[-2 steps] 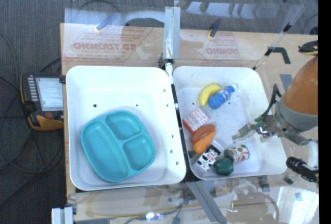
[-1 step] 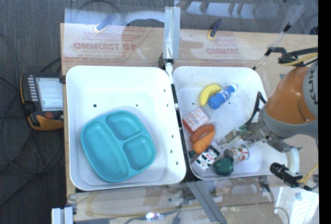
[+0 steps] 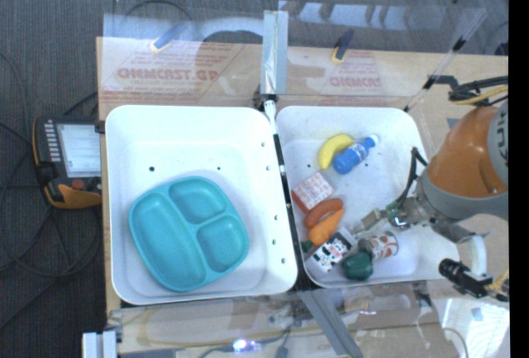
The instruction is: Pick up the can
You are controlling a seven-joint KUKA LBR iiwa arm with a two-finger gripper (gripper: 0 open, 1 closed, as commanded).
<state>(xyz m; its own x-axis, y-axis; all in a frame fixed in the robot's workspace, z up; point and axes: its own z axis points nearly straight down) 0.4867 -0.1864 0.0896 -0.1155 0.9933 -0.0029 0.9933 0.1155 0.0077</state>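
Can (image 3: 382,245): small, lying on its side near the front edge of the right bin (image 3: 397,121), just beside a dark green object (image 3: 359,266); judged light, rigid, slick-walled, best gripped across its round body; gripper (image 3: 374,221) adjacent, jaws' state indiscernible.

The arm (image 3: 463,174) is grey with a broad, rounded orange band (image 3: 467,151); dark cables and small metal fittings cluster at its wrist.
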